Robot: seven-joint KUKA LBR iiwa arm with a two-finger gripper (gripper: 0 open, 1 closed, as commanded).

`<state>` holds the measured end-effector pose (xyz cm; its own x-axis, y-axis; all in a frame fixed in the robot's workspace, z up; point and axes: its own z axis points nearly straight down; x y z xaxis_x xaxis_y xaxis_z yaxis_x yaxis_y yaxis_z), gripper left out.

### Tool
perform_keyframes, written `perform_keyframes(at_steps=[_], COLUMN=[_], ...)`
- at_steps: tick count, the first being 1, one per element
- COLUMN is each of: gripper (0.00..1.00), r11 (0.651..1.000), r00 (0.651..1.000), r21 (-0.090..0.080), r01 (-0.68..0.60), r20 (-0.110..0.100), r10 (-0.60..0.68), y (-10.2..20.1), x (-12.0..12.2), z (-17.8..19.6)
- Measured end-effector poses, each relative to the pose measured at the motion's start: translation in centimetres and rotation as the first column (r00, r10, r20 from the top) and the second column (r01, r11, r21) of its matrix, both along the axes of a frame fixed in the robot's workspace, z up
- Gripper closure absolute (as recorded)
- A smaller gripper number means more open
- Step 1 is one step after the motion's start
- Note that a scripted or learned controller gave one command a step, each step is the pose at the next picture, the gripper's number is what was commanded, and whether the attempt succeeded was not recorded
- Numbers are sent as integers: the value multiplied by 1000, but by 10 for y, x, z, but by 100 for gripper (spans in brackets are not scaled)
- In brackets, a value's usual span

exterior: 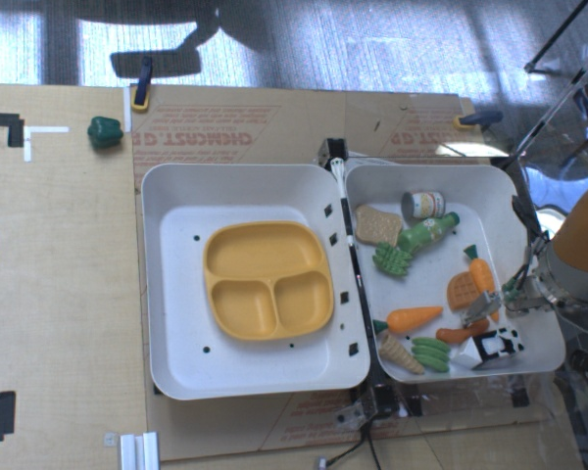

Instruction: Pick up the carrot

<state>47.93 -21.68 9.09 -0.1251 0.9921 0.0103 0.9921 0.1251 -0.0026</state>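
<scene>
Camera view: two shallow white plastic bins sat side by side on the bench, left bin (167,292) and right bin (490,189). The left bin carried a yellow three-compartment plastic plate (268,279) about at its centre. In the right bin, the orange toy carrot with a green stub end (412,318) lay on its side near the bin's front edge, left of centre, stub toward the bin's left wall. Just in front of it, at the front-left corner, lay a tan waffle cone (398,354) and green pea pods (432,352), close beside each other. A second, thinner orange-red carrot-like piece (460,336) lay to the right of the carrot, near the front edge. A brown cracker-like slab (377,225) lay near the left wall toward the back, a small grey tin can (423,205) near the back edge, a green toy bottle (428,233) tilted beside it, and a leafy green piece (392,260) just below. An orange waffle-textured piece (464,290) and another orange carrot with green top (480,272) sat right of centre. The two-finger gripper (492,306) hung low over the bin's right-front area, near the waffle piece, well apart from the task carrot; whether it was open or closed, cannot tell. A dark green round object (105,132) rested on the bench, beyond the left bin's back-left corner.
</scene>
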Motion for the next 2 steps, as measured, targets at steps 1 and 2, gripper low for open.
perform_keyframes(at_steps=[1,2], gripper=[0,100], r11=[984,984], r00=[984,984], r21=[5,-2], r01=[177,179], r20=[-6,-3], r10=[-177,-179], y=[4,1], x=[56,56], z=[-1,8])
